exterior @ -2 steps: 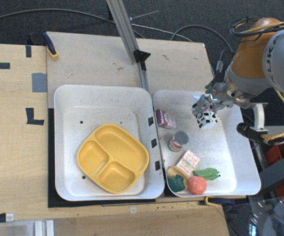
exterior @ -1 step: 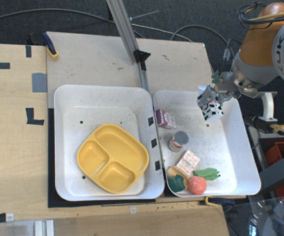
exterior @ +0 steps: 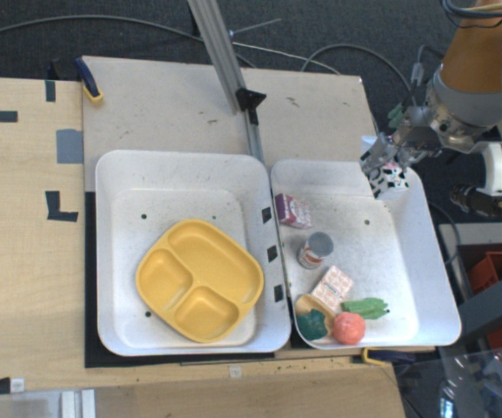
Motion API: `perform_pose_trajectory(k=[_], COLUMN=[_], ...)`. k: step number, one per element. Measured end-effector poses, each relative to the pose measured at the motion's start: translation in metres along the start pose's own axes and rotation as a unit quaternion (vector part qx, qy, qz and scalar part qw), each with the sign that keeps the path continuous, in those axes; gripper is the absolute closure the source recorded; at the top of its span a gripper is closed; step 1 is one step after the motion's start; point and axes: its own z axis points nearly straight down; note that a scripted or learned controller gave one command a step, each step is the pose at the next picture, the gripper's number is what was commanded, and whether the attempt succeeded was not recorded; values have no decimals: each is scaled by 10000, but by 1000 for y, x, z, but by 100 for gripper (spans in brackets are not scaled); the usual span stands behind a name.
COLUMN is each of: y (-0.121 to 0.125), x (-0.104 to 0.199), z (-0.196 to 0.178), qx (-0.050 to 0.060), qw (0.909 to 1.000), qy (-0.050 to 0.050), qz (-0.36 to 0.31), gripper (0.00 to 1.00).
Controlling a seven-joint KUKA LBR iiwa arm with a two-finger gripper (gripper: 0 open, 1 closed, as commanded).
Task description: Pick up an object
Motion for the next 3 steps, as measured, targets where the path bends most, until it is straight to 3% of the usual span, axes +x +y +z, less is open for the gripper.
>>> perform_pose_trajectory(k=[3], y=[-16], x=[173], z=[40], qx=[40], qw=[10000], qy=[12], qz=[-27], gripper=[100])
